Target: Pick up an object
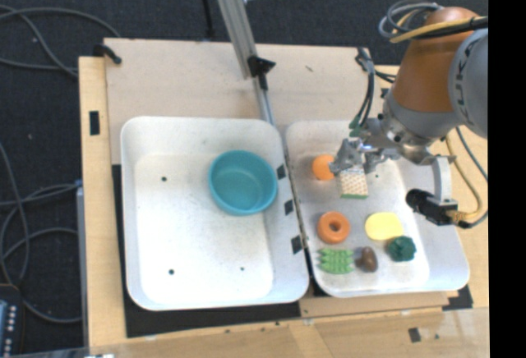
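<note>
The likely target is the pale block (354,182), a small cream piece with a dotted or waffled face, lying in the far-left part of the right bin (448,266). It sits directly under the gripper (358,158). Just left of it lies an orange ball (322,167), partly covered by the gripper.

Handling, judged by appearance: the block looks light and probably soft or foam-like, with a textured face that should resist slipping. It is not likely to be fragile. Take hold across its two short sides, which appear clear of neighbours except on the ball side.

Gripper state: the fingers point down at the block's far edge. Whether they are spread or closed, and whether the block is between them, cannot be made out at this resolution.

Arm pose: the arm (427,77) enters from the right, its orange band above the far-right part of the bin, the wrist angled down and to the left toward the block.

Other contents of the right bin, nearer the viewer: an orange ring (333,227), a yellow piece (384,226), a dark green piece (402,249), a brown piece (367,259) and a light green piece (334,260). All lie apart from the block.

The left bin (148,266) holds a teal bowl (242,182), upright, toward its far right.
</note>
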`<move>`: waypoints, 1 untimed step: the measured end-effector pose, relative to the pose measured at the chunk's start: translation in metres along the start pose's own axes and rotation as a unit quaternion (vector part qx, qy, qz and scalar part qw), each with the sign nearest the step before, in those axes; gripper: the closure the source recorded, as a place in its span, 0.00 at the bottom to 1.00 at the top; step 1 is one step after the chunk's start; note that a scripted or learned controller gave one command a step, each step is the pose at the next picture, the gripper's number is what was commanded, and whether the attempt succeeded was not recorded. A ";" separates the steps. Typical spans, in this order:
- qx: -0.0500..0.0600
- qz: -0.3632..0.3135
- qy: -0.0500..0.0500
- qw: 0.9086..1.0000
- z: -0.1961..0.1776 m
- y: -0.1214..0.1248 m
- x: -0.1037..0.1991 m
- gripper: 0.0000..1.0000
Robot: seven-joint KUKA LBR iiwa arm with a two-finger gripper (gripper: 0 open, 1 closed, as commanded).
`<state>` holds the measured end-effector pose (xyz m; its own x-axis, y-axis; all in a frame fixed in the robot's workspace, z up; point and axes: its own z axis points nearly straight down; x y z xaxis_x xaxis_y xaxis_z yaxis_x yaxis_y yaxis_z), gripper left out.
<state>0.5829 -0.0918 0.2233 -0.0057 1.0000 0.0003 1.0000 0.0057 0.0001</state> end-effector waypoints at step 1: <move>-0.001 -0.001 0.001 1.000 -0.002 0.007 0.045 1.00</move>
<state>0.5898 -0.0469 0.2255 -0.0074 1.0000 0.0020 1.0000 0.0074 0.0014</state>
